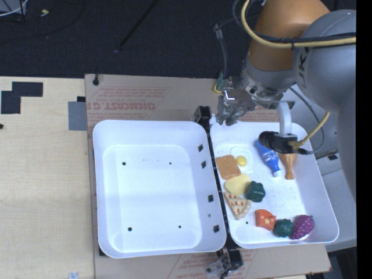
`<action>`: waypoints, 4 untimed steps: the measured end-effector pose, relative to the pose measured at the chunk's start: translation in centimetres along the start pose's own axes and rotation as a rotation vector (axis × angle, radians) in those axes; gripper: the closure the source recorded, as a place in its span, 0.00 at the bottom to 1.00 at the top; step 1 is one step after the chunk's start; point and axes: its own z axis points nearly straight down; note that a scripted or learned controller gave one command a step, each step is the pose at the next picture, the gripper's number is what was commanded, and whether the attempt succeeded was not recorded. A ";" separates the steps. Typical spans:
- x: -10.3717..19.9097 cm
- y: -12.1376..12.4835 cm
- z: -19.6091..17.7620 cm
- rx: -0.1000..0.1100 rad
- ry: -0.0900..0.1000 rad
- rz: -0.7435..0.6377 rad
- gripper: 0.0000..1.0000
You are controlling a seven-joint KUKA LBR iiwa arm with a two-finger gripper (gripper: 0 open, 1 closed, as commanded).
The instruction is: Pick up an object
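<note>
The right bin [325, 214] holds several toy foods. A slice of toast [228, 166] lies beside a fried egg [240, 160]. Below them are a yellow cheese wedge [236, 185], a dark green pepper [255, 190] and a pizza slice [236, 205]. A blue tube [269, 157] and an orange cone [289, 165] lie further right. A red piece [265, 219], a green piece [283, 228] and purple grapes [303, 226] sit along the near edge. My gripper [228, 116] hangs over the bin's far left corner, above and apart from the egg, with nothing seen in it.
The left bin [99, 173] stands beside the right one, and a black divider with clips [210, 173] runs between them. Both rest on a cardboard sheet [145, 97]. The arm's large grey and orange body [302, 39] looms over the far right.
</note>
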 end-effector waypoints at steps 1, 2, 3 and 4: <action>-3.8 -2.2 2.9 0.017 -0.002 0.007 1.00; -9.6 0.4 5.6 0.013 -0.003 0.008 1.00; 0.4 1.6 -1.0 0.006 0.003 -0.006 1.00; -1.2 1.4 1.1 0.016 -0.002 0.006 1.00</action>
